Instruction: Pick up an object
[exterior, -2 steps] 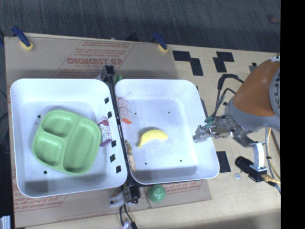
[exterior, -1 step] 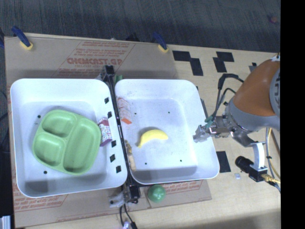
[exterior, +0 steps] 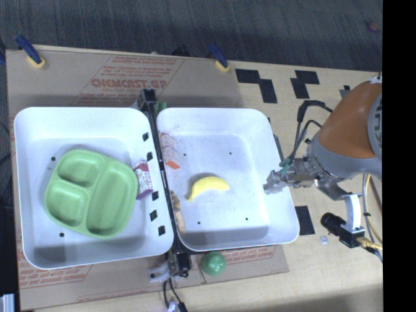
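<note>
A dark grey carpeted floor (exterior: 195,12) with a fine ribbed weave fills the top of the view, in shadow. Below it sits a pale wooden bench (exterior: 338,278), lit evenly from above. A sheet of brown cardboard (exterior: 130,77) printed with red lettering lies flat over the bench's left and middle, held at its far edge by two blue-and-yellow clamps (exterior: 30,52), one near each far corner. Black square markers (exterior: 257,83) are printed on the bench top to the right of the cardboard
</note>
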You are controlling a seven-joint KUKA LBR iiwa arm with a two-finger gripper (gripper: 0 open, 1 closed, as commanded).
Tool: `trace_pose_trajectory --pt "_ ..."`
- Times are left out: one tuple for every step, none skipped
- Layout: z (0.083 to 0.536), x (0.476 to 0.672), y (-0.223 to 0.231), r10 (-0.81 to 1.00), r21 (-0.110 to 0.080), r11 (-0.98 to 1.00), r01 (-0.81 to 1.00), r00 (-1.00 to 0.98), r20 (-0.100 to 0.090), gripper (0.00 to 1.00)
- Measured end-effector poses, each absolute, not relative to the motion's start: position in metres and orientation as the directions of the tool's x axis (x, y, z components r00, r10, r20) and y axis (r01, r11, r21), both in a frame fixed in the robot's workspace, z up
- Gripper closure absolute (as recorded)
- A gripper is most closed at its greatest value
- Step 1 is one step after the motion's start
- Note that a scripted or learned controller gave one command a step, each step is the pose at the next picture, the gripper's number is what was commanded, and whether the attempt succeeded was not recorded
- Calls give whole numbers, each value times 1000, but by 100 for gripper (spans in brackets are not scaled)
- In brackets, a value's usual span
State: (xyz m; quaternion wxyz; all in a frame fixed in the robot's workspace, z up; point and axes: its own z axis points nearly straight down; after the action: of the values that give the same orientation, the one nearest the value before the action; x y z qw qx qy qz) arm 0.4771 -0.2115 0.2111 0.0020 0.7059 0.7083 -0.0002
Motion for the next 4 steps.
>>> trace_pose_trajectory --pt "211 477 -211 1000 3 3 1000 -3 -3 100" --pt "210 477 -211 1000 2 3 1000 -3 -3 100" --pt "210 477 -211 1000 1 4 1000 -4 -2 100" --pt "211 477 -211 1000 3 3 1000 -3 -3 100"
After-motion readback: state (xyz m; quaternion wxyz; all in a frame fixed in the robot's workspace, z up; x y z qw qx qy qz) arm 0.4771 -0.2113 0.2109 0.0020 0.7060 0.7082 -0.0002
